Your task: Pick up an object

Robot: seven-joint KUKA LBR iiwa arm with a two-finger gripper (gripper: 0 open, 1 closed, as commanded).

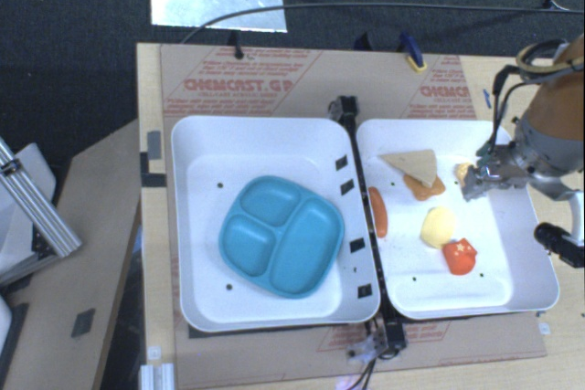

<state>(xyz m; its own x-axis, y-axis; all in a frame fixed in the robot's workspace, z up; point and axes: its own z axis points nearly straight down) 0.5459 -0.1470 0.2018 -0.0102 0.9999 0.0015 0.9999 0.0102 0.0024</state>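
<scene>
Two shallow white bins stand side by side on the bench. The left bin [196, 224] holds a blue divided plate [281, 236], which lies flat near its middle. The right bin [526, 288] holds the small toy foods: a tan wedge like a sandwich slice [416, 165], an orange-brown piece [426, 188] touching the wedge at its lower edge, a red-orange sausage shape [378, 211] close to the wall between the bins, a pale yellow rounded piece [439, 226], and just beside it a red piece like a strawberry [461, 256].

The arm comes in from the right, and its gripper [477, 181] is low over the upper right part of the right bin. Near its tip a small yellowish object [463, 170] shows, but it is partly covered and I cannot say what it is, or whether it touches the gripper. Whether the jaws are open or closed cannot be told from this slanted view.

My judgement is that the step in hand is the approach or the grasp itself, probably on this small yellowish object, and nothing is lifted yet. The next move calls for the gripper to close firmly on the object and then rise straight up, without pushing the object against the bin wall.
</scene>
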